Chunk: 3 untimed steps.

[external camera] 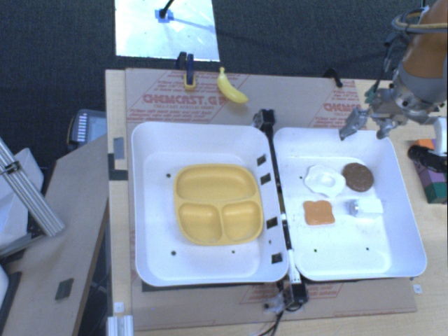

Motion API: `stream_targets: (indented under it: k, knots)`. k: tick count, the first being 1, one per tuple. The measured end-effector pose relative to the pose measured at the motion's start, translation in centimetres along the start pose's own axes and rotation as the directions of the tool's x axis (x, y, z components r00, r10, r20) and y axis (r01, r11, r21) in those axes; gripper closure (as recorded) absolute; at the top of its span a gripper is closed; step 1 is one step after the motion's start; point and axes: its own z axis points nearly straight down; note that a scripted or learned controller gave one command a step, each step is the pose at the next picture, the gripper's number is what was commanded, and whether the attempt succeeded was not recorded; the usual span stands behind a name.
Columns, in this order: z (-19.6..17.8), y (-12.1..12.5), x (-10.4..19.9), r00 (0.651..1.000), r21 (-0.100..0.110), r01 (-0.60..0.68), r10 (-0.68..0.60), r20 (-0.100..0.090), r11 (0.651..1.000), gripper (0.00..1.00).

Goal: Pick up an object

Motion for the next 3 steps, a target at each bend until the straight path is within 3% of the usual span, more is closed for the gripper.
stream_targets:
  k: [1, 3]
  knots:
    - [-0.9, 0.2, 0.0, 1.000, -0.013, 0.002, -0.002, 0.002, 1.000, 0.00]
    - [8.3, 0.8, 0.2, 1.000, -0.010, 0.005, -0.005, 0.002, 1.000, 0.00]
